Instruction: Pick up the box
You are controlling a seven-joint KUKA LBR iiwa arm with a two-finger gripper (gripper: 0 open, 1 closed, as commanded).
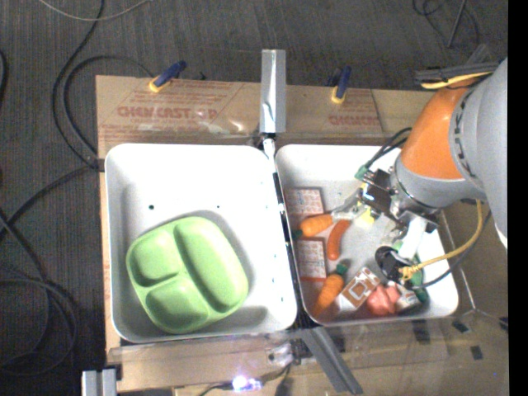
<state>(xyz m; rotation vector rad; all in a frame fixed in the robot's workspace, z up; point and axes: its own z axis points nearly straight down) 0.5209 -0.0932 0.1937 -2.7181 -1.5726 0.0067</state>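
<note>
Two flat boxes with red-and-white print lie against the left wall of the right bin: one box further back, the other box nearer the front. A small brown-and-white carton sits tilted at the bin's front. My gripper hangs over the middle of the right bin, just right of the upper box and above the orange carrots. Nothing shows between its fingers.
Three orange toy carrots lie between the boxes, and a red item rests at the front right. A black-and-yellow cable loops off the wrist. The left bin holds a green divided plate.
</note>
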